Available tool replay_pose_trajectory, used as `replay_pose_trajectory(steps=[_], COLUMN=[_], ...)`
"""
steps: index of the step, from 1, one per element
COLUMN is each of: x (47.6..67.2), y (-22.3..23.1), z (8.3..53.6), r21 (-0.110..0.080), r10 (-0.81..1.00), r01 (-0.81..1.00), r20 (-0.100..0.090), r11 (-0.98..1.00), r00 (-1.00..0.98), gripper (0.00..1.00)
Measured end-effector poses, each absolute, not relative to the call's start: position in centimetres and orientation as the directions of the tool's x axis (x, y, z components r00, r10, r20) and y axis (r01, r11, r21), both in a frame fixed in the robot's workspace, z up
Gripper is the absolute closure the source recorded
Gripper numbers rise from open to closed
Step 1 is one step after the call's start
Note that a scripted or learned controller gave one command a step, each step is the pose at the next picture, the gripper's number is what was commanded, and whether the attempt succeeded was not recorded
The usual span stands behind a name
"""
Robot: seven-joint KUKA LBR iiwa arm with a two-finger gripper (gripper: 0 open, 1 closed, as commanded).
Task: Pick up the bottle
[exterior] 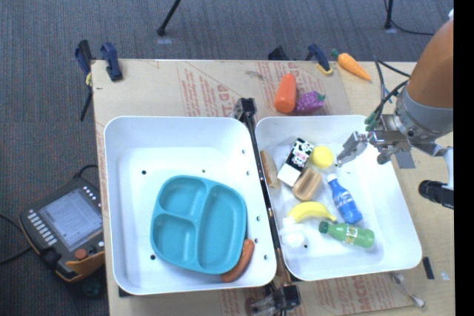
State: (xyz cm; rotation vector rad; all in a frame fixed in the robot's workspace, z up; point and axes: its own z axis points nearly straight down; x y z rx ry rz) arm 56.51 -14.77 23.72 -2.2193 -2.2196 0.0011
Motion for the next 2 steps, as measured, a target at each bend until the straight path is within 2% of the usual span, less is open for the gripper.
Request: replay_pose_trajectory(steps=[1,2], x=[53.57,53.58], y=[-15.73,-15.76], z=[8.72,9.71], r21=[-0.004,-0.005], r10=[0.996,0.996], r01=[0.996,0.996], r20=[0.002,0.004], r11=[-0.086,-0.093], r00=[0.086,0.093], gripper=[0.0,1.0])
